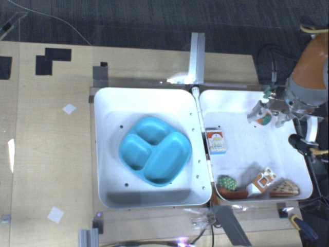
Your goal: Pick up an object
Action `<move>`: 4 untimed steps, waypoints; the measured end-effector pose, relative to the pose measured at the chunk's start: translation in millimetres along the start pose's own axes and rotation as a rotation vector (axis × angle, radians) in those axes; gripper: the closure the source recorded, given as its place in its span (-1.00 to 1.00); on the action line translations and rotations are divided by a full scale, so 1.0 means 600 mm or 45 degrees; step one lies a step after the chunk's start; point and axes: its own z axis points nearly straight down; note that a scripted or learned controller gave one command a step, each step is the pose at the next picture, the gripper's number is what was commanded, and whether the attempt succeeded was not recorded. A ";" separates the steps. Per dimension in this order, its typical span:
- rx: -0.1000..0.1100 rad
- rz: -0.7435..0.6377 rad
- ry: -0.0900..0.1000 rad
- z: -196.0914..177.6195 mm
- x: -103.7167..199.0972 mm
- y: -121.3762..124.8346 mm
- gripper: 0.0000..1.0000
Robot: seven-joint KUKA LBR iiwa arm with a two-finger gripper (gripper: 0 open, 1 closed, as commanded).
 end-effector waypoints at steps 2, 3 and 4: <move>-0.002 -0.471 0.001 0.144 -0.047 0.111 -1.00; -0.013 -0.477 -0.004 0.120 -0.045 0.116 1.00; -0.007 -0.457 -0.003 -0.137 -0.057 0.069 1.00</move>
